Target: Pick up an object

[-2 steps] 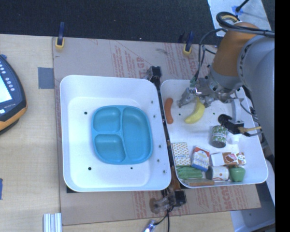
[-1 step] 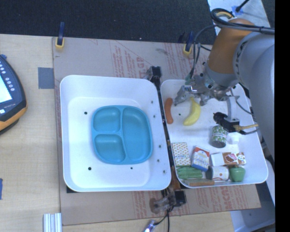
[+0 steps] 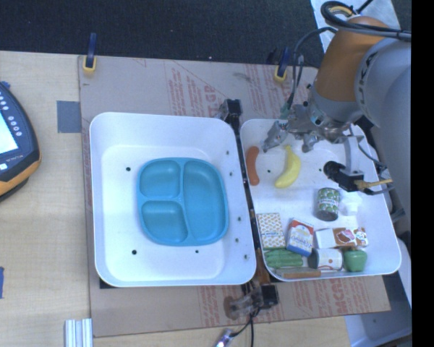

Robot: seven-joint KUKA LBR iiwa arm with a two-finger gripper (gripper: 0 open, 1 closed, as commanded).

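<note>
Arm: grey with an orange band, reaching in from the right over the far end of the right bin (image 3: 393,243).
Gripper (image 3: 290,140): fingers spread apart, nothing between them, just above the banana (image 3: 289,170).
Banana: far part of the right bin, beside a sausage (image 3: 252,165).
Left bin (image 3: 101,194): contains a blue divided plate (image 3: 182,200).

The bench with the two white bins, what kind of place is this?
Probably a robotics lab test bench: a robot arm reaches over a bin of toy food, a teach pendant lies nearby, and clamps pin down the cardboard.
</note>
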